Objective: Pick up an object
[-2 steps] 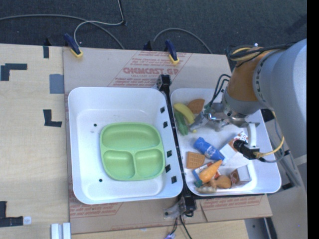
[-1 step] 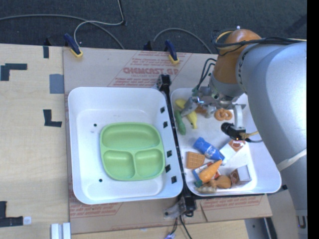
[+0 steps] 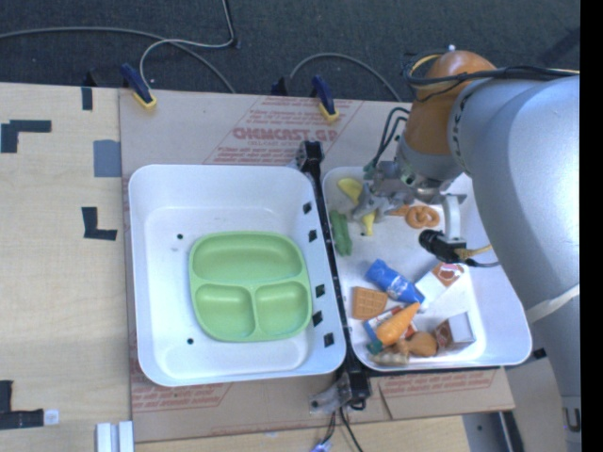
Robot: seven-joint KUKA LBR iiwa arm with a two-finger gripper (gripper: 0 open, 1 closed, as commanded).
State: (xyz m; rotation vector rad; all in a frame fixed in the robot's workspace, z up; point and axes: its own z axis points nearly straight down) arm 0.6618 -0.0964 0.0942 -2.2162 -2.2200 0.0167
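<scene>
Gripper: the gripper [image 3: 369, 207] hangs low over the upper left part of the right bin, right of centre in the frame; whether it grips anything cannot be made out from this angle.
Arm: the grey arm [image 3: 523, 177] fills the right side of the frame, its orange band [image 3: 443, 102] showing near the top, above the wrist.
Yellow object: a yellow object [image 3: 350, 188] lies at the upper left of the right bin, just beside the gripper; contact cannot be judged.
Green object: a slim green object [image 3: 340, 234] lies along the bin's left wall, just below the gripper.
Right bin: the white right bin [image 3: 504, 332] also carries an orange ring-shaped piece [image 3: 423, 217] near its top, a blue item [image 3: 393, 282] at its middle, a waffle-like tan square [image 3: 368, 302] and an orange carrot-shaped toy [image 3: 396, 324] lower down, with more small items bunched at the bottom edge.
Left bin: the white left bin [image 3: 160, 196] holds a green divided plate [image 3: 250, 284] lying flat at its centre.
Bench: brown cardboard [image 3: 217, 125] lies under both bins, pinned at the top by two blue-and-yellow clamps [image 3: 138, 85].
</scene>
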